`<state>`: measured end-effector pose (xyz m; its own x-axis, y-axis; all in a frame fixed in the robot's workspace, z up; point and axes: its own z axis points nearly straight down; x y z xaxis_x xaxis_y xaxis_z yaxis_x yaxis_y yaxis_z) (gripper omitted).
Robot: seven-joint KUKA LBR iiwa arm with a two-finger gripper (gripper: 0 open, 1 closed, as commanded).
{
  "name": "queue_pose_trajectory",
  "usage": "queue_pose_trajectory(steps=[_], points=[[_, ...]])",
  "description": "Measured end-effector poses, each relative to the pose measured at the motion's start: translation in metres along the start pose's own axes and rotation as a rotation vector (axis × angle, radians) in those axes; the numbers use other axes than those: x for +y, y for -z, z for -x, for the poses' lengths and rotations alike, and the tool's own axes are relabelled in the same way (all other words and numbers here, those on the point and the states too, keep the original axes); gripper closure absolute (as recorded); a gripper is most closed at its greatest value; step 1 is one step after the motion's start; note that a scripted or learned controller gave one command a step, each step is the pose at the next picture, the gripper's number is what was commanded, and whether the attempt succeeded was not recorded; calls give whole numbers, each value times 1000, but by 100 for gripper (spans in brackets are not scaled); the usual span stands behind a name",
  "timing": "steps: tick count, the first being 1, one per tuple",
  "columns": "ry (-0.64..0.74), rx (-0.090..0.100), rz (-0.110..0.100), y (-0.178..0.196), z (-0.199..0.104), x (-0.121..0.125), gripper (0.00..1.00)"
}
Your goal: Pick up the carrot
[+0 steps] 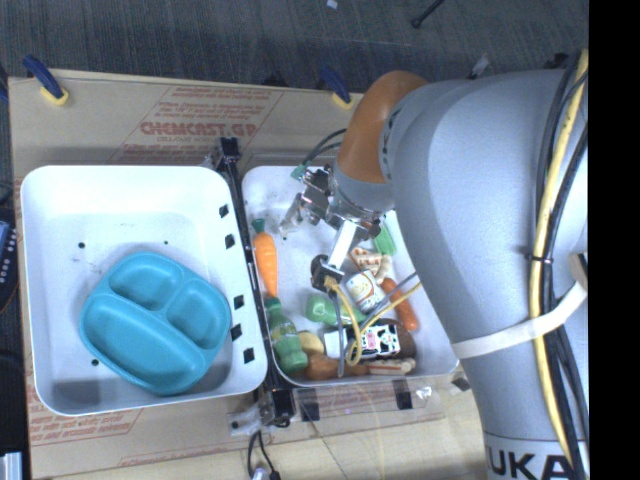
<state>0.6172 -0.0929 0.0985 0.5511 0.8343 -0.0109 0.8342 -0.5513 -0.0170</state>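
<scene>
A blue divided plate (152,318) lies in the left white bin (60,193), toward that bin's near wall. To the plate's right, past the black clips (232,230) joining the two walls, the right white bin (268,183) holds a heap of toy food, with green pieces (288,346) nearest the plate, a small labelled jar (362,290) farther right and a black-and-white carton (375,341) near it. Both bins sit on brown cardboard (190,118) printed with red lettering, which covers the counter beyond the plate, with blue clamps (45,78) at its far edge.
</scene>
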Motion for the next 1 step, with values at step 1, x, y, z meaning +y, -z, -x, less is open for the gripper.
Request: queue_pose_trajectory(steps=[1], points=[[8,5,2,15,-3,2,100]])
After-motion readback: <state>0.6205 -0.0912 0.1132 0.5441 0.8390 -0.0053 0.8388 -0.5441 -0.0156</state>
